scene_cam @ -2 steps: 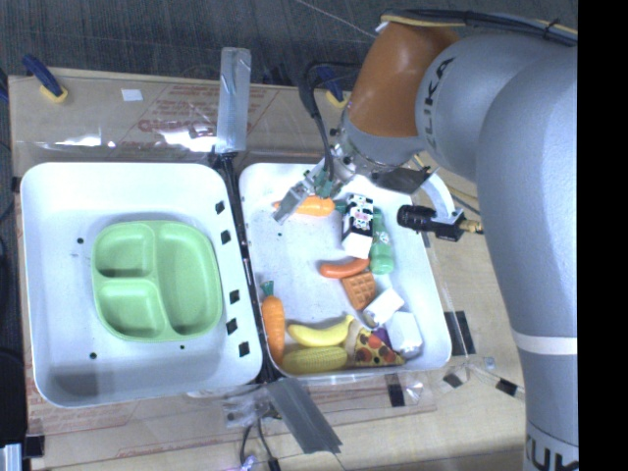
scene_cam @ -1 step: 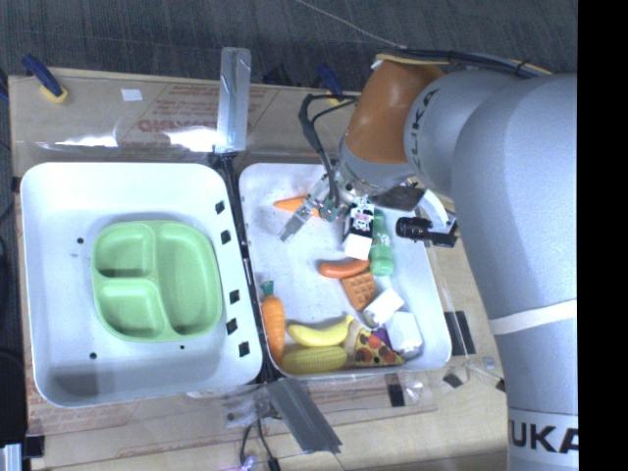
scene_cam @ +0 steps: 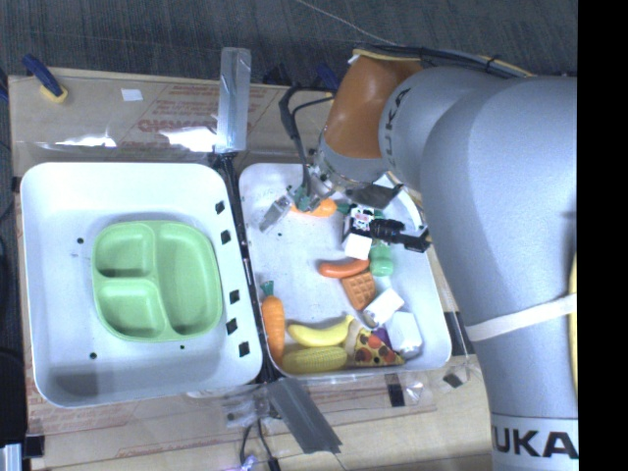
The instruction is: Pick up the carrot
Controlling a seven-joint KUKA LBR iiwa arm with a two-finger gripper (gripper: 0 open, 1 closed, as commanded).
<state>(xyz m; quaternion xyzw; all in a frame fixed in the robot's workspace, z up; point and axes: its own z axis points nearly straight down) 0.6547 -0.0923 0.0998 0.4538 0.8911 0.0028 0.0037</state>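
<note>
The carrot (scene_cam: 273, 324) is orange with a green top. It lies along the left wall of the right bin (scene_cam: 257, 263), near the front, pointing toward the front edge. My gripper (scene_cam: 291, 205) hangs low over the far end of the same bin, well behind the carrot, and it is open with nothing between its fingers. One grey finger (scene_cam: 275, 213) sticks out to the lower left. A small orange and green toy (scene_cam: 319, 207) lies just to the right of the gripper.
A sausage (scene_cam: 342, 268), waffle (scene_cam: 359, 289), banana (scene_cam: 319, 335), corn cob (scene_cam: 312, 360), pizza slice (scene_cam: 371, 346) and white blocks (scene_cam: 392, 320) crowd the right bin's front right. The left bin (scene_cam: 39, 263) holds a green divided plate (scene_cam: 157, 280).
</note>
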